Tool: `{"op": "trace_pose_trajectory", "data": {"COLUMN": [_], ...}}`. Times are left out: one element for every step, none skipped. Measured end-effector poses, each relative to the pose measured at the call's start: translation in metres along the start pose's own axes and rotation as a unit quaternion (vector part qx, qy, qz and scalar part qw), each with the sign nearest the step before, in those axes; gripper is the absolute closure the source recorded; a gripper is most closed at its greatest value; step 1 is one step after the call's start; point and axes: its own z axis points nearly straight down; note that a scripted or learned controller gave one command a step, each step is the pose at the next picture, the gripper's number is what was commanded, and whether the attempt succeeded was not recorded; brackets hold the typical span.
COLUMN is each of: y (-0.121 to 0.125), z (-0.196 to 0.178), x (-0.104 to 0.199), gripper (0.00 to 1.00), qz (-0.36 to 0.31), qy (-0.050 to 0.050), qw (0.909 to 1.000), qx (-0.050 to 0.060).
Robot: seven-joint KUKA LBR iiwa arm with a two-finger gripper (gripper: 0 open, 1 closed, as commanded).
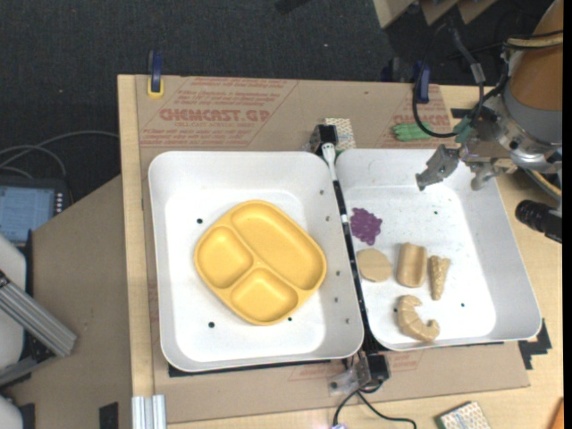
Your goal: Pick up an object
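Camera view: both bins are seen from above at a slant, ordered here from the near edge to the far.
Croissant (416,318): nearest piece in the right bin (500,266), lying flat near the front rim; no piece is yet lifted.
Middle row: a round biscuit (374,264), a bread roll (411,264) and a small wedge (438,275) are set close together, so a clean grasp is judged harder there.
Grapes (365,224): a purple bunch just beside the divider, apart from the rest, likely the easier target.
Left bin (170,239): a yellow tray (259,261) with three compartments is held in it.
Gripper (458,166): it is seen above the right bin's far rim, fingers apart with nothing between them.
Advice: a descent straight over one isolated piece is favoured, with the fingers spanning its narrow side.
Surface: the bins rest on a brown board (232,105) clamped to the bench.
Room: dark carpet (134,16) and loose cables are seen beyond.
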Motion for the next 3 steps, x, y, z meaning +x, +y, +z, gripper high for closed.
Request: {"op": "trace_pose_trajectory", "data": {"y": [-0.047, -0.050, -0.048], "z": [0.118, 0.192, 0.178], "x": [-0.026, -0.034, -0.034], "gripper": [0.00, 0.00, 1.00], "qz": [0.002, 0.001, 0.001], "qy": [0.001, 0.001, -0.001], "qw": [1.0000, 1.0000, 1.0000], "qx": [0.008, 0.003, -0.002]}}
